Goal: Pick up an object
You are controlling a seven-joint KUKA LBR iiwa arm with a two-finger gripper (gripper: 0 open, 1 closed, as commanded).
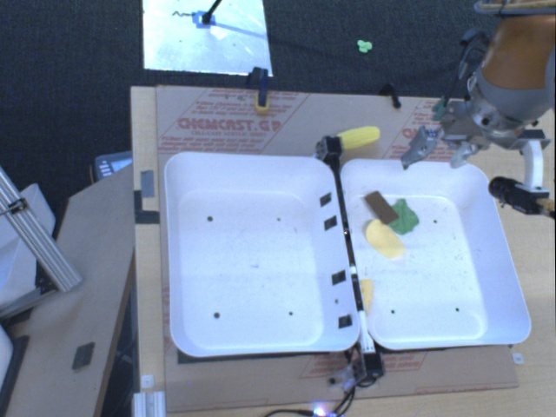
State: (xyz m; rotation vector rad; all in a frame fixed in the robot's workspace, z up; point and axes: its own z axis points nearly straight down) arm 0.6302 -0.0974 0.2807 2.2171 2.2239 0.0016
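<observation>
Yellow piece (384,239), green lump (405,216), brown block (379,204) clustered in right bin (486,320)
Gripper (439,146) spread, empty, over far rim; tight cluster risks a mis-grab

Arm (512,50) enters from right, at far right of scene. Orange band sits above grey wrist. Wrist tilted, pointing down and left. Gripper (439,150) hangs below wrist, at far side of scene. Two fingers spread apart, nothing between them: left finger (417,150) angled down-left, right finger (460,153) shorter in view. Green detail shows on gripper body near wrist. White and black fitting projects from wrist toward right edge.
</observation>
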